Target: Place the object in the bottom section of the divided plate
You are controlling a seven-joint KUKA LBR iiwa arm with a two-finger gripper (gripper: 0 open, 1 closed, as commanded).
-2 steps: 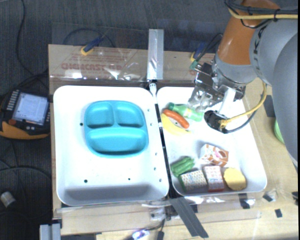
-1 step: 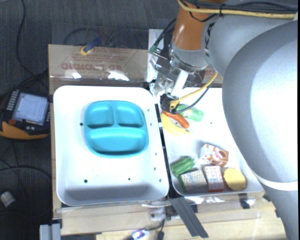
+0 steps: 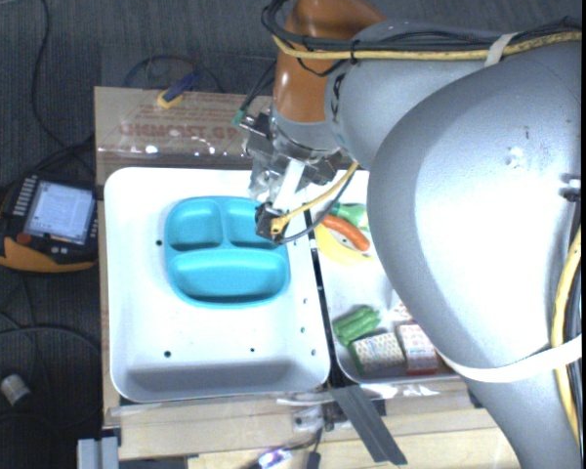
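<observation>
Grey arm (image 3: pixel 469 193): comes in from the right of the blue plate and covers much of the bin on that side; an orange band (image 3: pixel 313 57) sits above the wrist.
Left white bin (image 3: pixel 137 291): holds the blue plate in its far half.
Right white bin (image 3: pixel 344 279): lies just right of the plate's bin, the two rims touching.
Blue plate (image 3: pixel 225 272): the divided plate lies flat, with two small sections on the far side and one wide bottom section (image 3: pixel 225 279) on the near side.
Gripper (image 3: pixel 276 191): hangs over the plate's far right corner, above the small right section; whether it is wide or narrow cannot be told, and nothing is seen in its grasp.
Patterned boxes (image 3: pixel 376 352): two side by side, to the right of the plate and nearer the camera.
Green item (image 3: pixel 356 322): just beyond the boxes, right of the plate's bottom section.
Orange and yellow item (image 3: pixel 344 233): right of the plate's far edge, near the gripper.
</observation>
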